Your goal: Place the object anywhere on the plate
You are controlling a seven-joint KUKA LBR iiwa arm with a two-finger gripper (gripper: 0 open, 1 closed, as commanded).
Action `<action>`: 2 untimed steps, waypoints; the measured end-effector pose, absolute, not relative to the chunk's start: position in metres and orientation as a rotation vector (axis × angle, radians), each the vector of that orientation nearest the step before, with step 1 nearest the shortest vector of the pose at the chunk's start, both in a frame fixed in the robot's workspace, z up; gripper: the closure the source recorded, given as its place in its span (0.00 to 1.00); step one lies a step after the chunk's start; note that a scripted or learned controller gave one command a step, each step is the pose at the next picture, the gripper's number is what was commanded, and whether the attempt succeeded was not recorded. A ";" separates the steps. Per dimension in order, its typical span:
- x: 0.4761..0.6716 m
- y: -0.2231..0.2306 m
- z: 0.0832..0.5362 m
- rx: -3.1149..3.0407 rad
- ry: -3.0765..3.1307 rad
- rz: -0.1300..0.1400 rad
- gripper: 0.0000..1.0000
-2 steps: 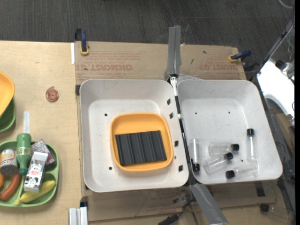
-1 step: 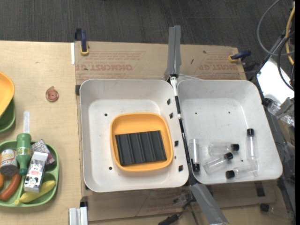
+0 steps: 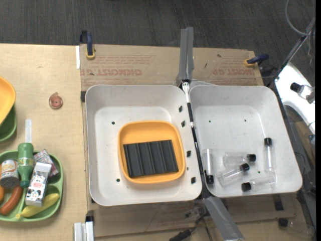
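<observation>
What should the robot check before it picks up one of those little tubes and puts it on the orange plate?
1. Orange plate sits flat in the left bin: ok.
2. Room on the plate: not ok, a dark ridged block covers most of it; the rim stays bare.
3. Clear tubes with black caps lie in the right bin: ok.
4. Tubes apart enough to grab one: cannot tell, several lie close together.
5. Path between the bins over the middle walls: ok.

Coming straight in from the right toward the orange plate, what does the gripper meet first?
Probably the right bin's rim, then the black-capped vials; its height is unclear.
</observation>
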State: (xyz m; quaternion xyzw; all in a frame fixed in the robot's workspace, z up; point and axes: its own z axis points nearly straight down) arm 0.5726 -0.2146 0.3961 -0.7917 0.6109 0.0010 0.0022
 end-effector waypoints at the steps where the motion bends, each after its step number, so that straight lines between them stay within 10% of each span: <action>1: 0.650 -0.209 0.440 -2.618 1.726 0.004 1.00; 2: 0.509 -0.159 0.441 -2.781 1.453 0.006 1.00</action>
